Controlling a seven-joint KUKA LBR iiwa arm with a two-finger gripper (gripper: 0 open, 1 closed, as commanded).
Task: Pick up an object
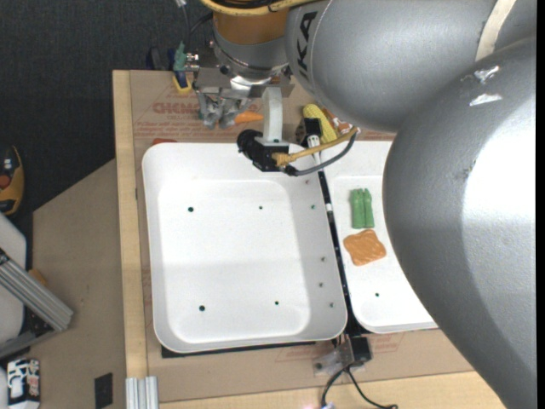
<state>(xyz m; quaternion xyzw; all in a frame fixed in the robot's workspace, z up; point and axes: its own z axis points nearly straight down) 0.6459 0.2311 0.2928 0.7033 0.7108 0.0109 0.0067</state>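
Gripper hangs beyond the far rim of the left shallow white plastic bin; finger state cannot be determined; green ridged oblong object and orange flat crinkled piece lie well apart from it, in the right white bin.

Dark carpet-looking floor fills the 9 to 12 o'clock side, tan wooden bench in the middle, aluminium rail at 8 o'clock.
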